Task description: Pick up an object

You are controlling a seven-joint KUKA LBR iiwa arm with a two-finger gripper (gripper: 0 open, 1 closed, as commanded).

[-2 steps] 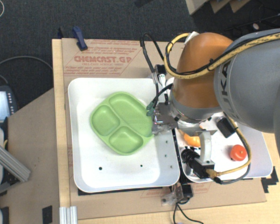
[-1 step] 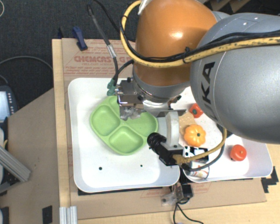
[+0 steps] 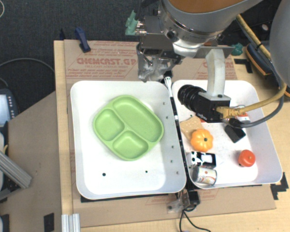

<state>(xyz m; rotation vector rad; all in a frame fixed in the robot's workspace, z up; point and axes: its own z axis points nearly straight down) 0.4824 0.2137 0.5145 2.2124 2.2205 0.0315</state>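
Bulk of the grey and orange arm covers the far right of the scene and hides the back edge of the right bin. The gripper hangs over the far rim of the left bin, close to the strip where the two bins meet. Shadow and metal clutter make it impossible to tell whether it is spread or pressed together, and nothing can be seen held in it.

A green divided plate lies flat in the middle of the left bin, well apart from the gripper. Its long axis slants from far left to near right. The one large compartment is on the far side and the two small ones are on the near side.

In the right bin an orange round fruit sits near the dividing rim, just beside a tan flat piece. A small red object sits apart toward the right. A black-and-white item and a silvery can crowd the near left corner, too small to identify further.
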